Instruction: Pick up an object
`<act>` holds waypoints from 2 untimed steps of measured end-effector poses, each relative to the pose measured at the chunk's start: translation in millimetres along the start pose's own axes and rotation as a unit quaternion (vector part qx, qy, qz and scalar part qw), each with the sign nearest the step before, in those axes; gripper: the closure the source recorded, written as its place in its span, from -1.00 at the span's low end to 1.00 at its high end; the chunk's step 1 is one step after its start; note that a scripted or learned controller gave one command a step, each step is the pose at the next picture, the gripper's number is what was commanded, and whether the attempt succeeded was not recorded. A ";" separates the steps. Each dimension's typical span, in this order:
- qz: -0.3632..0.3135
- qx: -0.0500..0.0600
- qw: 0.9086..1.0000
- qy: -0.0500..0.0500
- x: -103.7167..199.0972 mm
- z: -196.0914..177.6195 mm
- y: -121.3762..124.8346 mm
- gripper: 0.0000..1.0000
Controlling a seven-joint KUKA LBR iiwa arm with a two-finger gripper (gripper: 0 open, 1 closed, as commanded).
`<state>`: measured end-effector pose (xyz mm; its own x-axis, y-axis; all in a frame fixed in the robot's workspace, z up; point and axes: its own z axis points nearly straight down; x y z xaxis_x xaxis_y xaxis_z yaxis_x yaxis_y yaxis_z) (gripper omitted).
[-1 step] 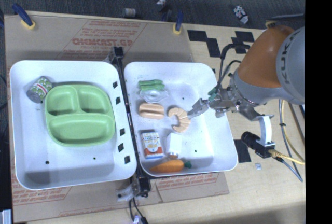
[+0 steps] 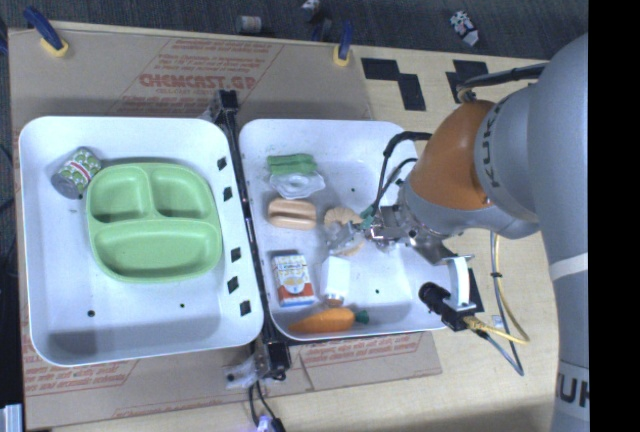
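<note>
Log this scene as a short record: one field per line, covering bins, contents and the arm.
left bin: green divided tray, small can at its upper-left corner
right bin: green item, hot dog bun, small carton, carrot, white block
arm: reaches in from the right
tool: low over the right bin, by a tan round item
grasp: cannot tell

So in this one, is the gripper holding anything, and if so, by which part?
Cannot be told. The gripper sits low in the right bin beside the tan round item, but the wrist hides whether anything is gripped.
</note>
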<state>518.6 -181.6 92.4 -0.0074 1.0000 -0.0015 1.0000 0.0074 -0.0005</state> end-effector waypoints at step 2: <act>0.002 -0.001 1.000 0.000 -25.2 -114.2 -41.6 1.00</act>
<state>477.2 -206.9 206.7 -0.0040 1.0000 -0.0010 1.0000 0.0040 0.0010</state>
